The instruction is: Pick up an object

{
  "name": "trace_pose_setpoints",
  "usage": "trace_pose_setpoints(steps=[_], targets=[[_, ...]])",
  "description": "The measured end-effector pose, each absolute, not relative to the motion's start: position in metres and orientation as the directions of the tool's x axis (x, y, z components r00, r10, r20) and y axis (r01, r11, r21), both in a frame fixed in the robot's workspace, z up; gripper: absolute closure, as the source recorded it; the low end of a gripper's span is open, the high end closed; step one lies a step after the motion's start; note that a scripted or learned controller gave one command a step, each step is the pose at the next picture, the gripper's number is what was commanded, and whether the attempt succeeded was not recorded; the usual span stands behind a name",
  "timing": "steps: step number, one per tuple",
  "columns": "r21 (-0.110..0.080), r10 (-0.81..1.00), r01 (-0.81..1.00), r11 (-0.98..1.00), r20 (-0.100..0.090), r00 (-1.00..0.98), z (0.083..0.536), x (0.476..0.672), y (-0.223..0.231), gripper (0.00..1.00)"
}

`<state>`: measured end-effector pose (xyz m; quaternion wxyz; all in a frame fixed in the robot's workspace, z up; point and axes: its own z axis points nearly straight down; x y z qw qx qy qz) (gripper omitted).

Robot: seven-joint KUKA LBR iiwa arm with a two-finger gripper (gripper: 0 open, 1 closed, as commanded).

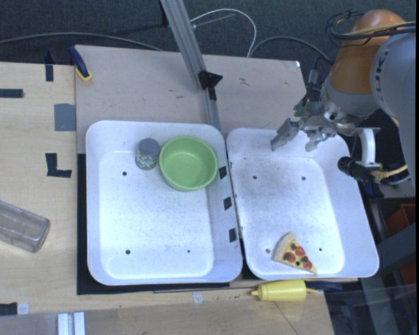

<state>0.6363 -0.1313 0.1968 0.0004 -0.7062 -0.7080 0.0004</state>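
A toy pizza slice (pixel 293 252) lies near the front of the right bin (pixel 335 208). In the left bin (pixel 112 236) a green bowl (pixel 188 162) stands at the back, with a small grey can (pixel 147 153) just left of it. My gripper (pixel 297 137) hovers over the back edge of the right bin, far from the pizza slice. Its two fingers are spread apart with nothing between them.
A yellow mustard bottle (pixel 282 291) lies on the bench in front of the right bin. A clear plastic container (pixel 12 223) rests at the far left. A slanted metal pole (pixel 188 44) rises behind the bins, and cables trail across the back.
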Motion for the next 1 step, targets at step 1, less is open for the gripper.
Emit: trace_pose_setpoints(steps=[1], targets=[[-0.001,1.000,1.000,0.003,0.000,-0.003,0.1968,0.6363,-0.1313,0.00]])
